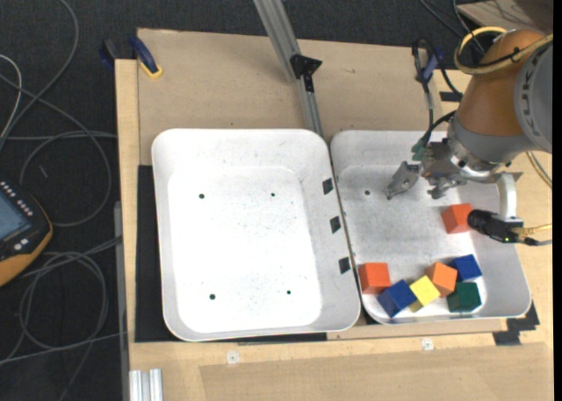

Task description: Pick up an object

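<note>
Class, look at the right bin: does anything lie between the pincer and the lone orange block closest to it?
Nothing visible does. The pincer hangs over the upper part of the right bin, and the orange block lies a little below and right of it, with bare bin floor between them. The other blocks are clustered along the lower wall.

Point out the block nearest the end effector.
The lone orange block, apart from the others, just below the end effector. The other blocks cluster along the right bin's lower edge.
</note>
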